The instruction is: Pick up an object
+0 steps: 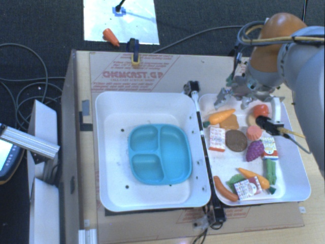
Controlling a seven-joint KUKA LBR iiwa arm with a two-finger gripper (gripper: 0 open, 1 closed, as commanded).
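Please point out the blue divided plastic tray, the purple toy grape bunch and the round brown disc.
Blue divided plastic tray [160,153], camera view: centre divider.
Purple toy grape bunch [254,150], camera view: middle.
Round brown disc [236,140], camera view: top face.

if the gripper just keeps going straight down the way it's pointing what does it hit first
Most likely the carrot at the far end of the right bin. The gripper hangs just above and behind it, pointing down. Depth is unclear from this slant, so it could meet the bin floor beside the carrot instead.
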